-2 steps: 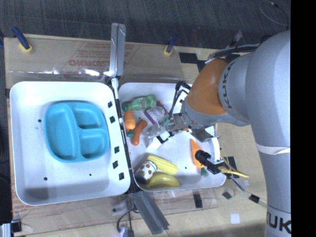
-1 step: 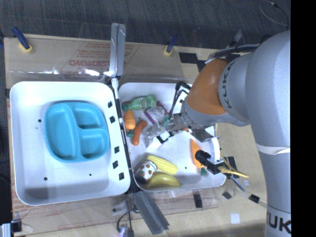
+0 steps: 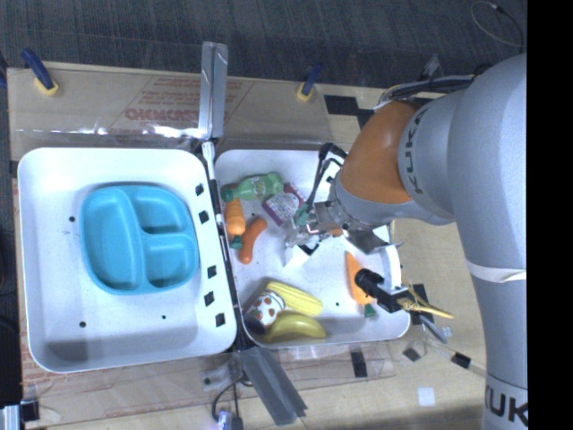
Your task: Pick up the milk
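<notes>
The arm [image 3: 501,195] reached into the right bin [image 3: 269,161], its gripper [image 3: 300,233] low beside the milk [image 3: 281,208] near the carrots [image 3: 242,227], finger state impossible to tell.

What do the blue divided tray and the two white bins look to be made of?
The blue divided tray looks like moulded plastic with a smooth, slightly matte finish: its colour is uniform, its compartment edges are rounded and it has soft highlights. The left white bin and the right white bin look like thin formed plastic, semi-glossy, with rounded corners and a rolled rim. Coated metal cannot be ruled out.
</notes>
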`<state>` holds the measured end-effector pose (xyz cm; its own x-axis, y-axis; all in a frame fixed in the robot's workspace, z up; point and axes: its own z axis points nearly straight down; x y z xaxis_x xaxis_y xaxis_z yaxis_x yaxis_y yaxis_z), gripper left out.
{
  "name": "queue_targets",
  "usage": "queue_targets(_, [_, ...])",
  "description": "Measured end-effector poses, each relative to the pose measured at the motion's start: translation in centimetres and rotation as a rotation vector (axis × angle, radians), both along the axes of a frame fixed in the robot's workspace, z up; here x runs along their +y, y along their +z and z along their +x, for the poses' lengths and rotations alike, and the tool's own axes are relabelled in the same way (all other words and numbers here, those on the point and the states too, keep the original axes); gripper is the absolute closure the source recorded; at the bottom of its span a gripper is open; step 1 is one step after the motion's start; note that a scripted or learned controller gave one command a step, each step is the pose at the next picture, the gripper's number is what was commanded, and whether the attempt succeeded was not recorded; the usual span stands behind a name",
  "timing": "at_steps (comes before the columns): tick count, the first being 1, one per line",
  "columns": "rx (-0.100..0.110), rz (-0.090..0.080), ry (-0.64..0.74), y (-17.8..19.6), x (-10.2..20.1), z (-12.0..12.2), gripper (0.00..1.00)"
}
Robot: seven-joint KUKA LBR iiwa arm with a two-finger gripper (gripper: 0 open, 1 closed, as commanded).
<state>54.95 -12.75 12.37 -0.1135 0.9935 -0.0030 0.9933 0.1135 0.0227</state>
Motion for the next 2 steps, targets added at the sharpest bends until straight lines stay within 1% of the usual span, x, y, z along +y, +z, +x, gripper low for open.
queue_targets(1, [0.028,0.001,-0.078,13.36,5.72,2.28,1.00])
queue_targets(2, [0.028,0.001,-0.078,13.34,5.70,2.26,0.00])
